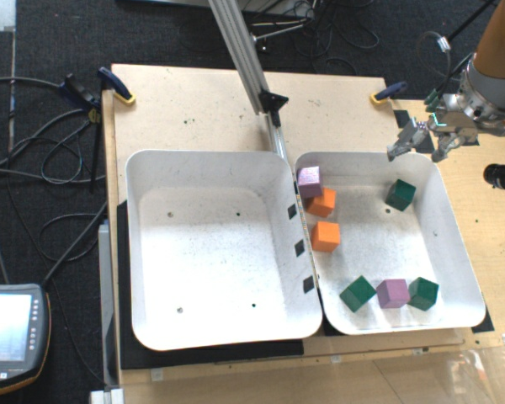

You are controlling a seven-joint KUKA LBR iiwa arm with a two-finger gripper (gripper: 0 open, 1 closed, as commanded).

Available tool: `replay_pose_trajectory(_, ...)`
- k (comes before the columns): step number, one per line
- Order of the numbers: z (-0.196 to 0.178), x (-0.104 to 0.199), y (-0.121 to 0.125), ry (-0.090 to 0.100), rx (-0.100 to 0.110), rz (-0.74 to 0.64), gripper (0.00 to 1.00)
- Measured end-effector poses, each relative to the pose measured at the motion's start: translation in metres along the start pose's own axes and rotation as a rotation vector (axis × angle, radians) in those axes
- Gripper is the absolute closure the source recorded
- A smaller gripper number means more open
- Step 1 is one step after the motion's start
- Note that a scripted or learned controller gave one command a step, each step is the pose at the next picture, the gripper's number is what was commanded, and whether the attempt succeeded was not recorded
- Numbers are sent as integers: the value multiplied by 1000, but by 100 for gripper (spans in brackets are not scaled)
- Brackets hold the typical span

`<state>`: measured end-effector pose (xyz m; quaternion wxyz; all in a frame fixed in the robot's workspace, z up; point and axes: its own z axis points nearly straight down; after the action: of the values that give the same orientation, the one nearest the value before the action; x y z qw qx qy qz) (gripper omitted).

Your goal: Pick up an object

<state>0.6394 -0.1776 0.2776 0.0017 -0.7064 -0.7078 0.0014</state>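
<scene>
Arm: we see it reach in from the right, its orange band near the top right corner, above the far right edge of the right bin [454,225].
Jaws [417,144]: we see them hang over the far rim of the right bin; we cannot tell how far apart the fingers are, and we see nothing between them.
Left bin [151,225]: we see its white floor, speckled with small dark marks.
Purple block [309,177]: at the far left of the right bin, against the wall between the bins.
Orange blocks: one [322,201] touches the purple block on its near side; the other [326,236] lies just nearer us, close to the same wall.
Green block [400,194]: alone near the far right of the right bin, closest to the jaws but apart from them.
Near row: a green block [358,294], a purple block [393,293] and another green block [423,293] sit side by side by the near rim.
Desk [202,108]: pale wood, with blue and yellow clamps at its far corners.
</scene>
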Motion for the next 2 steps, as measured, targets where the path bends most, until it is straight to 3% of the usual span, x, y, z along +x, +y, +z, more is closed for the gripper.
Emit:
replay_pose_trajectory(1, -3, 0, 1, -2, -4, -1, 0)
replay_pose_trajectory(2, 44, 7, -4, 0, 0, 0, 0)
